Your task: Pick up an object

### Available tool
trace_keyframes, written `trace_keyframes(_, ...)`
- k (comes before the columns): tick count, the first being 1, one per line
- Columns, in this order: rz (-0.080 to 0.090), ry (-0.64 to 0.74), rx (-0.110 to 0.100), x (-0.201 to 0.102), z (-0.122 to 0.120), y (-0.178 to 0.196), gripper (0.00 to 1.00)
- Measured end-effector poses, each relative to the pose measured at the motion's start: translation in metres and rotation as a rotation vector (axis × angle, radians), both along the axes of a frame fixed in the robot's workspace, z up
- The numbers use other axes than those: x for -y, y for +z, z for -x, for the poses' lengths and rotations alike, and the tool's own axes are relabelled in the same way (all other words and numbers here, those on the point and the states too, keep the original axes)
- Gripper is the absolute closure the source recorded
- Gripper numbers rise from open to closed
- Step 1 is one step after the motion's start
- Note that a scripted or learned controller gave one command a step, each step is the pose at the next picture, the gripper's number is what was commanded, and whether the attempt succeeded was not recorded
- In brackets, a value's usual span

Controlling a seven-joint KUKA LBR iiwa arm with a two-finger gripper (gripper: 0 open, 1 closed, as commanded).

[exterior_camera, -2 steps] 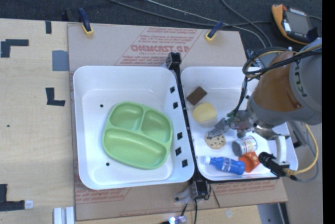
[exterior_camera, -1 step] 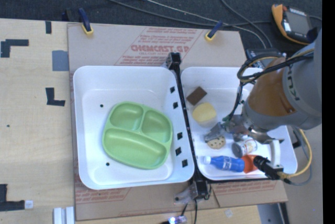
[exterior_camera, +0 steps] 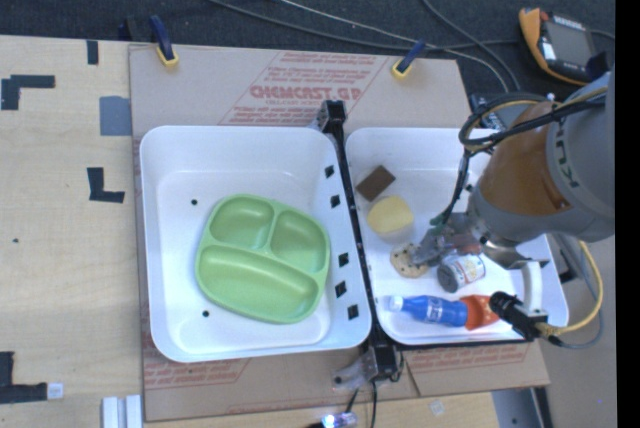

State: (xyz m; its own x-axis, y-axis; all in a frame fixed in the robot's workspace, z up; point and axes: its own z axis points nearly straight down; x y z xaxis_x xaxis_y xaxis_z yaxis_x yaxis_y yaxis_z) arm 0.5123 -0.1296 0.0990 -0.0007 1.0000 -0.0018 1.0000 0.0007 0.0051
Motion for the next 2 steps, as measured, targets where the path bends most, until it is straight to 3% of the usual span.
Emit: trace_keyframes(2, 0.000, 0.000, -0.001, 0.010, 0.009, 0.114, 1.00)
